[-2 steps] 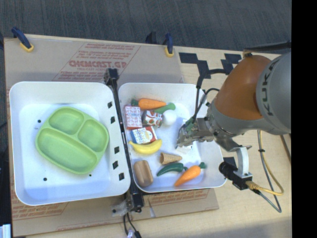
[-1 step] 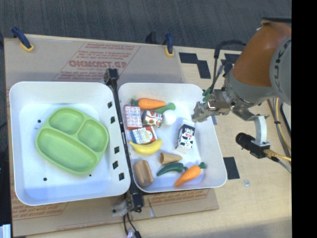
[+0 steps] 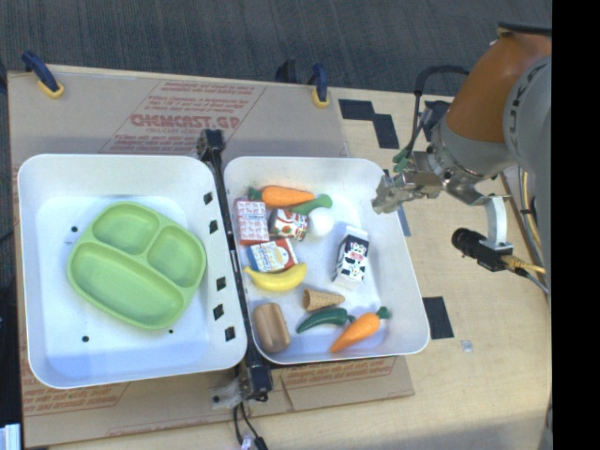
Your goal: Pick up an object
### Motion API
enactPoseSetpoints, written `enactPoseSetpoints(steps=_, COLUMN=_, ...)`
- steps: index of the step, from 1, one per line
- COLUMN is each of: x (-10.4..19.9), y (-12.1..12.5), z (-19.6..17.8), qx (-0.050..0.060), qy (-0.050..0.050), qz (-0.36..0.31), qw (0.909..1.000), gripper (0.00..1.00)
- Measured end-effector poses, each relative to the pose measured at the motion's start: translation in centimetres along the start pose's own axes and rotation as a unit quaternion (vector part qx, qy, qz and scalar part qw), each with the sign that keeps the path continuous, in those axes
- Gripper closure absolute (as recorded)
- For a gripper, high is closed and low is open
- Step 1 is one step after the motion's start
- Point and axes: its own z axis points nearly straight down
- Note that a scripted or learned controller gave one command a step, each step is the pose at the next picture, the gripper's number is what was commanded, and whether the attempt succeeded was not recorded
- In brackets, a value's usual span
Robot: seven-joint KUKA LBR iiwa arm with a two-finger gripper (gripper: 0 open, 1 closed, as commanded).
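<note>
Two shallow white plastic bins (image 3: 37, 251) sit on brown cardboard (image 3: 187, 111) over a tan bench; dark grey carpet (image 3: 234, 17) lies beyond. The orange toy carrot (image 3: 356, 331) lies in the right bin's near corner. The gripper (image 3: 389, 195) hovers at that bin's right rim, grip indiscernible.

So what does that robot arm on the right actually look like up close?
The arm is bulky and rounded, with a smooth grey shell and a broad orange band above the wrist. Below it sits a darker grey metal wrist section, ending in a small grey two-finger gripper. Thin black cables loop around the wrist, and a touch of green shows beside it.
</note>
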Motion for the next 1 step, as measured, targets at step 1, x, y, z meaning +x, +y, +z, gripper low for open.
enactPoseSetpoints(steps=1, x=0.05, y=0.03, z=-0.04, qx=0.000, qy=0.000, qz=0.000, qw=1.0000, gripper=0.00)
